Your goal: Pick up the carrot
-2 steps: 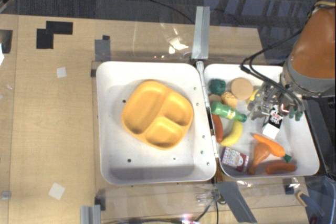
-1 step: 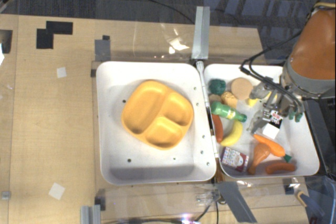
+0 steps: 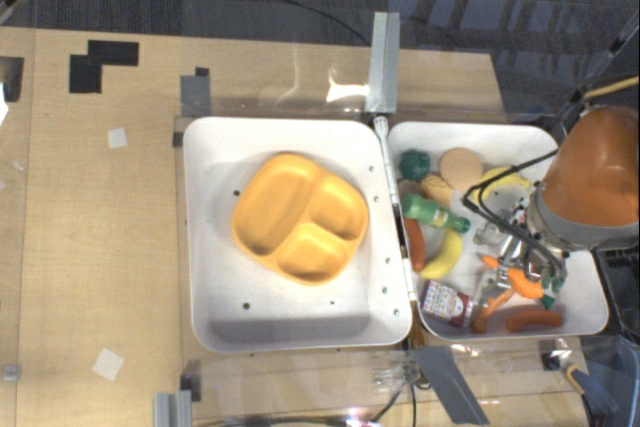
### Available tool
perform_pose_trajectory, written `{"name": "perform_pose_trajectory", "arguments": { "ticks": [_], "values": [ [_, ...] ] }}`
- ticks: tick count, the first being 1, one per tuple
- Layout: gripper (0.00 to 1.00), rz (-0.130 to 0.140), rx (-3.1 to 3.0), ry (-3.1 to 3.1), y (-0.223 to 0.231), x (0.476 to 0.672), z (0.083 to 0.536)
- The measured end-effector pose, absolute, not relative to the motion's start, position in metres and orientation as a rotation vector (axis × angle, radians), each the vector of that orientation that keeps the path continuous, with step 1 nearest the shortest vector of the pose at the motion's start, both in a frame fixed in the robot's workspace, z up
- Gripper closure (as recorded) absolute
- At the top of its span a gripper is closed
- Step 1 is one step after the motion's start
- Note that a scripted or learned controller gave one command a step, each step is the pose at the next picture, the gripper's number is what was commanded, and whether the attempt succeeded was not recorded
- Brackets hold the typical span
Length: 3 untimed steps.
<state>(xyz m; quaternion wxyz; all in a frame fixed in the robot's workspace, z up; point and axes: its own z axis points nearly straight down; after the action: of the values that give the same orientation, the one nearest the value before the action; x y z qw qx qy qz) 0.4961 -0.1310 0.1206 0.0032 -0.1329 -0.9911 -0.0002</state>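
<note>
Your gripper (image 3: 515, 267) sits low in the right bin (image 3: 590, 320), right over the carrot (image 3: 520, 283); you cannot tell its state. The carrot's long axis runs from ten to four o'clock. A sausage (image 3: 520, 320) lies at six, a banana (image 3: 445, 255) at nine. The left bin (image 3: 205, 215) holds a yellow tray (image 3: 300, 215), well apart.
</note>
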Motion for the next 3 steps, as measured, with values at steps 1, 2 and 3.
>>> {"name": "perform_pose_trajectory", "arguments": {
  "ticks": [1,2,3],
  "values": [
    [0.00,0.007,-0.566,-3.114,-0.107,0.494,0.096],
    [1.00,0.002,-0.556,-3.124,-0.105,0.497,0.108],
    [1.00,-0.009,-0.687,-3.078,-0.019,0.490,0.188]
  ]
}}
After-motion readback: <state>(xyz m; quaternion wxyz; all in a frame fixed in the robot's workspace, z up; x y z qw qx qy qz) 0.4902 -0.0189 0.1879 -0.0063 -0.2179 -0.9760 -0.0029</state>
